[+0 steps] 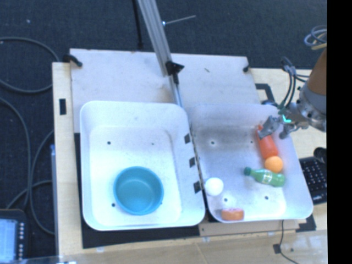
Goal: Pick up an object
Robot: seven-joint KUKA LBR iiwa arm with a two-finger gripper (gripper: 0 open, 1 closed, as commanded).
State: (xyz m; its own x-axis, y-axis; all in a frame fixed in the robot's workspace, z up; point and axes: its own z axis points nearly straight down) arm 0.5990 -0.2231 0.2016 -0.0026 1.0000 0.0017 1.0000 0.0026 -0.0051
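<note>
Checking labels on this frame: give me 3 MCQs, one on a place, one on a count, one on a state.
1. Where does the round blue plastic bowl sit?
A. in the left white bin
B. in the right white bin
C. on the bench outside both bins

2. How many objects lie in the right bin?
A. two
B. three
C. five

3. How does the green plastic bottle stand?
A. upright
B. lying on its side
C. upside down in the bowl

Answers:
1 A: the bowl rests on the left bin's floor, near its front.
2 C: orange carrot-shaped toy, small orange ball, green bottle, white ball, and orange-and-white piece.
3 B: its length runs flat along the bin floor, cap pointing left.
</note>
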